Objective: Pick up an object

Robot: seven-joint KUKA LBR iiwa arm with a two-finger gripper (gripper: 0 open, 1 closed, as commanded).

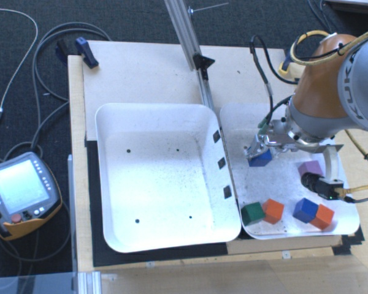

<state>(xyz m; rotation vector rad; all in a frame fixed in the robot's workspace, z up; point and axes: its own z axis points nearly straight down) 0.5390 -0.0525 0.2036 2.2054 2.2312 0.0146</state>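
Note:
My gripper [258, 150] reaches down into the right bin [349, 228] at its upper left part, under the grey and orange wrist. A small blue block [261, 159] sits between its fingertips, and the gripper is shut on it. I cannot tell whether the block touches the bin floor. Other blocks lie loose in the same bin: a purple one [311, 166] to the right of the gripper, and a green one [253, 213], an orange one [273, 210], a second blue one [305, 209] and another orange one [322, 217] along the near edge.
The left bin [107, 118] stands beside the right one, and their walls meet just left of the gripper. A slanted metal pole [184, 29] rises behind the bins. Black cables hang off the arm over the right bin. A pendant [18, 192] lies at far left.

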